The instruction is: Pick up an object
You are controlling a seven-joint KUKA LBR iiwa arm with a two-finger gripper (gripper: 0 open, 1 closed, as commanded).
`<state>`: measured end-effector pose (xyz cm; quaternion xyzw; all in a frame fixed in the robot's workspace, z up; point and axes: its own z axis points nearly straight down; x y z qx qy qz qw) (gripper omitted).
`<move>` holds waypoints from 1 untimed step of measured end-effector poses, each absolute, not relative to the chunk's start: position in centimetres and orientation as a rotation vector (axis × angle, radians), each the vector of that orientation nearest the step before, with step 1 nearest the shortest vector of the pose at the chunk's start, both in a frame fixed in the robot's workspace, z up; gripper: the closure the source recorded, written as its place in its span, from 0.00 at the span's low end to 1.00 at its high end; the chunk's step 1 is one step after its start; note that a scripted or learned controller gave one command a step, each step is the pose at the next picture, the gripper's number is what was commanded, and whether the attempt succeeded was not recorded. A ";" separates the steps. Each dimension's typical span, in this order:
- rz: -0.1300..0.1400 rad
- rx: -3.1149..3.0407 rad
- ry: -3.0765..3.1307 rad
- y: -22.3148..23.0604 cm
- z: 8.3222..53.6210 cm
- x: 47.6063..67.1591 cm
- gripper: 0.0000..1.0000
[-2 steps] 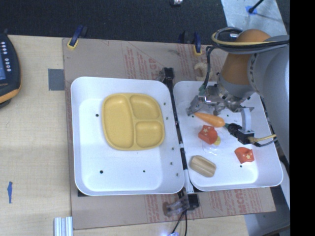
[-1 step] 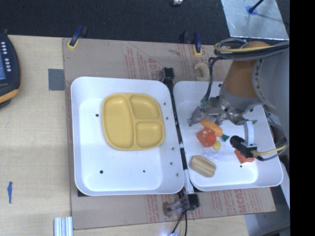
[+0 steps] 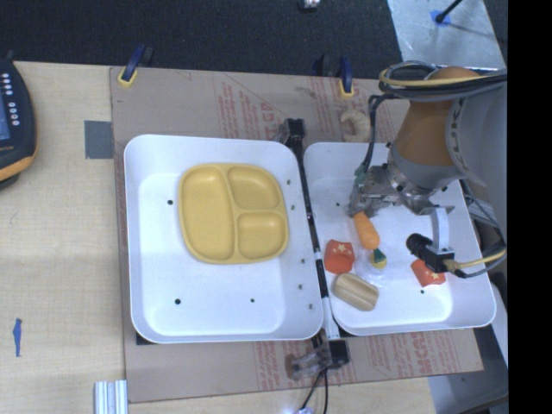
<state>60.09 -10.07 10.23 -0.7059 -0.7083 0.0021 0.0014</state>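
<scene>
The grey arm with orange band (image 3: 431, 136) reaches over the far right part of the right shallow white bin (image 3: 414, 322). The claw (image 3: 369, 201) sits low near this bin's far left corner. Released or clenched: cannot tell from this angle.

The orange plastic carrot (image 3: 366, 230) lies slantwise just nearside of the claw, its upper end at the claw's tip. Touching or grasped: cannot tell.

Also in the right bin:
- red block with a yellow mark (image 3: 338, 255), by the left wall
- tan wooden cylinder (image 3: 355, 291), on its side near the near left corner
- small clear-and-yellow piece (image 3: 378, 258), just beside the carrot's lower end
- red-orange chunk (image 3: 426, 272), toward the right wall

The left shallow white bin (image 3: 216, 317) holds a yellow three-compartment plate (image 3: 233, 211) in its far half. Both bins rest on a brown cardboard sheet (image 3: 216, 102) on the tabletop (image 3: 60, 257).
</scene>
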 end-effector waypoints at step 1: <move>0.003 -2.213 -2.226 -2.6 19.4 59.0 1.00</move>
